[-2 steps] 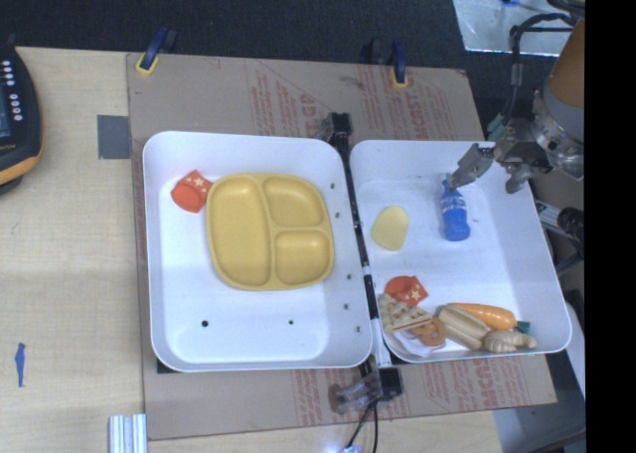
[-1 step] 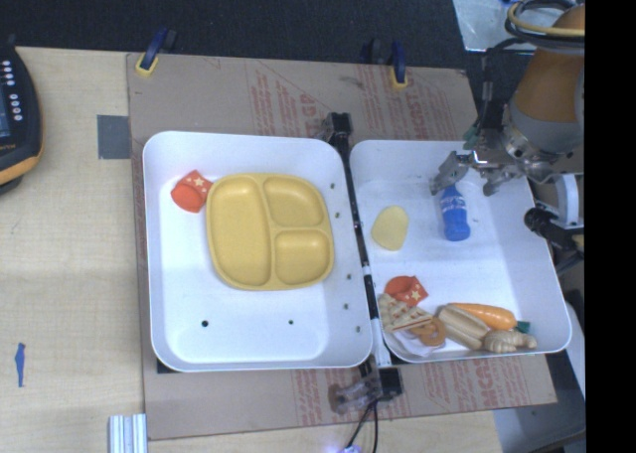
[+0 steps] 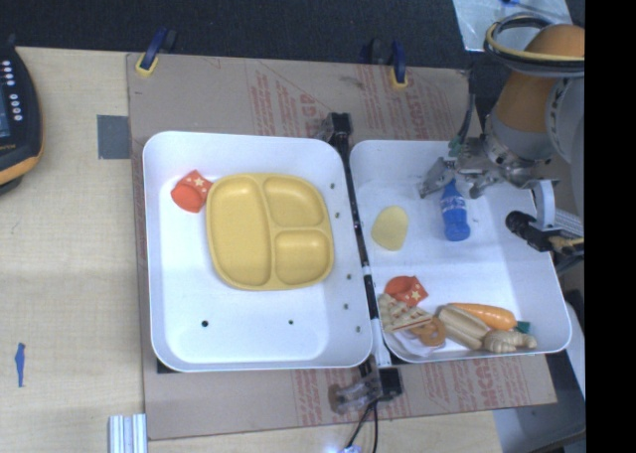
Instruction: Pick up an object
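Tool (image 3: 455,180) hovering over blue bottle (image 3: 455,215) in right bin (image 3: 517,272), fingers splayed wide, grasping nothing. Approach step underway. Next: lowering around bottle, closing squarely.

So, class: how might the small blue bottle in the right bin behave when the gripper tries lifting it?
The blue bottle looks small, so probably light. Its rounded body may roll or slip aside if nudged. The gripper sits at its cap end, so it might swing if pinched there.

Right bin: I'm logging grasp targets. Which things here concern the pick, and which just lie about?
In play:
- two-finger gripper
- small blue plastic bottle beneath it

Lying about:
- pale yellow oval piece
- orange carrot-shaped toy
- yellow divided plastic plate
- red toy
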{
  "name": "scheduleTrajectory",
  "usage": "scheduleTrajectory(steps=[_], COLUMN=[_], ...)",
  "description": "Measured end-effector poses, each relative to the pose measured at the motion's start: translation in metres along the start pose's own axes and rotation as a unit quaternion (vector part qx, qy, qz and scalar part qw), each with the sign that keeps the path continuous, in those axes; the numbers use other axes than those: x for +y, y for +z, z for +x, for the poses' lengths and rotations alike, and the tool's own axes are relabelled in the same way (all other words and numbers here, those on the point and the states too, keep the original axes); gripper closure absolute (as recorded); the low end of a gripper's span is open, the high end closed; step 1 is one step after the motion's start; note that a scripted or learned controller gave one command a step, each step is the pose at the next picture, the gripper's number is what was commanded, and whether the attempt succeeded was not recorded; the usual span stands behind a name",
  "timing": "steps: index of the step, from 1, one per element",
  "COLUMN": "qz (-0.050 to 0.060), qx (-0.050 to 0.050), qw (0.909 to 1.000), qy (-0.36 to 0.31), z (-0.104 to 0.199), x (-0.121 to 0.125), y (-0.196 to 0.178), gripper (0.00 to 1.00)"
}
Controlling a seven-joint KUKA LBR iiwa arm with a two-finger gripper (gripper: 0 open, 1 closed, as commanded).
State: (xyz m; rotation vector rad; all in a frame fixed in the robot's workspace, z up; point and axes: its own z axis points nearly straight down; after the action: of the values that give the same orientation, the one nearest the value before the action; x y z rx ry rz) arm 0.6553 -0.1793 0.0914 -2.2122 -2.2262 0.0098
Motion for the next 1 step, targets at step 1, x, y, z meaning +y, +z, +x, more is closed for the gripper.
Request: scheduleTrajectory(steps=[1], qz=[0.0], qx=[0.002], qw=[1.0], qy=[-0.001], z=[0.0419], x=[0.0012], y=[-0.0004], gripper=[0.0])
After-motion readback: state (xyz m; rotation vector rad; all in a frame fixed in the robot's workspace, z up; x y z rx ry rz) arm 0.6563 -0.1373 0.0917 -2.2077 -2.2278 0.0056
